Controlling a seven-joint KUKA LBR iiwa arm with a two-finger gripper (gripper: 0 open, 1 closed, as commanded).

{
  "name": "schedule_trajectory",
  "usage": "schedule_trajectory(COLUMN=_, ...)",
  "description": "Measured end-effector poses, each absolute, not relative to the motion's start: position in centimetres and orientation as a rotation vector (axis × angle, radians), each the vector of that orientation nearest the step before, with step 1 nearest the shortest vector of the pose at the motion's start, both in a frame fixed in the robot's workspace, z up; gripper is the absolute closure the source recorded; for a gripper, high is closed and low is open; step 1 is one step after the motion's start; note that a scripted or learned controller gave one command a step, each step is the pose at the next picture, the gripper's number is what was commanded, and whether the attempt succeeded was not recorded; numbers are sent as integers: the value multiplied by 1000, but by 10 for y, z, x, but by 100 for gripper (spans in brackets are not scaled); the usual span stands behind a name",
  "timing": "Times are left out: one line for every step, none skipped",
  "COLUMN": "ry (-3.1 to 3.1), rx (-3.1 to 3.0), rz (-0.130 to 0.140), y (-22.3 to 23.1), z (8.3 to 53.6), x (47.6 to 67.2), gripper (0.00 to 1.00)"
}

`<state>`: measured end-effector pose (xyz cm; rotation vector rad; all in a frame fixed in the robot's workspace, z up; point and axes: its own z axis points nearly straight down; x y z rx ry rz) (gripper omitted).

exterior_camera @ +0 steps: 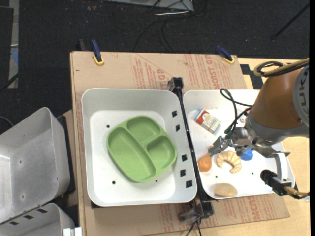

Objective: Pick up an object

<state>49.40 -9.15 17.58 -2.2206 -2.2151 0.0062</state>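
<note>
Two white bins sit side by side on the brown board surface (pixel 147 65).

Left bin (pixel 93 102): a green divided plate (pixel 141 147) with three compartments lies flat near the middle, turned at a slant.

Right bin (pixel 206 98): a small carton (pixel 206 120) printed in white, red and blue lies toward the far side. A croissant (pixel 230 161) lies near the middle. An orange ball-like fruit (pixel 204 163) sits just beside the croissant, next to the wall between the bins. A tan, potato-like lump (pixel 225 190) lies at the near edge. A small blue object (pixel 245 155) shows partly behind the croissant; its kind is unclear.

The arm (pixel 278 104) reaches in from the right. The claw (pixel 222 144) hangs low over the right bin, directly above the croissant and close to the orange fruit. Nothing is seen between the fingers; the spread of the claw cannot be told from this angle.
</note>
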Motion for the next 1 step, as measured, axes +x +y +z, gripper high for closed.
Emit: schedule_trajectory(ry=-2216, rx=-2222, rz=4, y=-98, z=125, x=500, gripper=0)
